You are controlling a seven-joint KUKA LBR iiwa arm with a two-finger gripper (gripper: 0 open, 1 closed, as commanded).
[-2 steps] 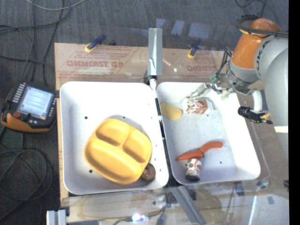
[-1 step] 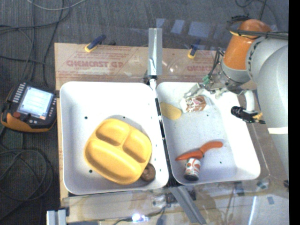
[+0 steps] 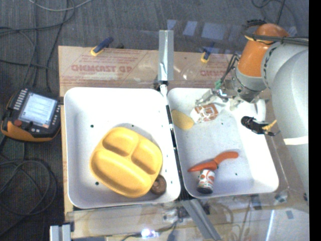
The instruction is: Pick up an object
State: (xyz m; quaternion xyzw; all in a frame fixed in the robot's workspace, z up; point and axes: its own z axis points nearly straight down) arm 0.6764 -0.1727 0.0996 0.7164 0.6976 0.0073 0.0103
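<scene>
Trouble is brewing: claw [image 3: 216, 95] is hovering over the wrapper [image 3: 206, 112] by the bin wall [image 3: 200, 90]; grip state unclear, likely slipping.

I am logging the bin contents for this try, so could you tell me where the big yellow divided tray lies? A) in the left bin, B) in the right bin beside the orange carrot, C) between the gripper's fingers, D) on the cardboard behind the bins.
A: the yellow divided tray lies flat in the left bin, while the carrot lies in the right bin.
</scene>
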